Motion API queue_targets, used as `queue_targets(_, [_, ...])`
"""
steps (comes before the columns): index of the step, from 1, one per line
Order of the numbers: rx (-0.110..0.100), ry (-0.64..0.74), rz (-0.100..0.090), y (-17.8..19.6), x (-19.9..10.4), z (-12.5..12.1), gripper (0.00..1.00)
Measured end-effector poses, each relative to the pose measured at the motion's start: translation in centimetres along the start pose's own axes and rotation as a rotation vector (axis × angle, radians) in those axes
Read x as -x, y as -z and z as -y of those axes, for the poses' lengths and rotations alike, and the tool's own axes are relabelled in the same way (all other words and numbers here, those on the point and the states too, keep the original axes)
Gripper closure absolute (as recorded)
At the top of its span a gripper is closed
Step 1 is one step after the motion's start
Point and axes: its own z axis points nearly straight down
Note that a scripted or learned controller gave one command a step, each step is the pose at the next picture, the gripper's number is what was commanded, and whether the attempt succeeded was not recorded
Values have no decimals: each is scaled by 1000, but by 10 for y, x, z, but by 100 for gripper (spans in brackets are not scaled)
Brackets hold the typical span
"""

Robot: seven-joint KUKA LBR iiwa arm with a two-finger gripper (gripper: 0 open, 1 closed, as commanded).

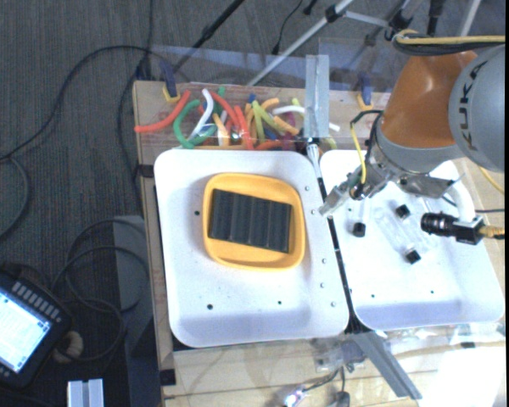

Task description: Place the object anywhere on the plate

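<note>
The yellow plate [253, 221] sits in the left bin [237, 312], well apart from the gripper [382, 219] over the right bin [433, 299], whose grip I cannot tell, small dark pieces [358, 226] just beside it

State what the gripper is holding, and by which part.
Cannot be told: the gripper hangs over the right bin, its tips blurred among small dark parts; the yellow plate sits in the left bin.
</note>
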Motion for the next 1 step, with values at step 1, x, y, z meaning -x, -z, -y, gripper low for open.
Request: queue_targets(1, [-1, 46, -1, -21, -60, -21, 100])
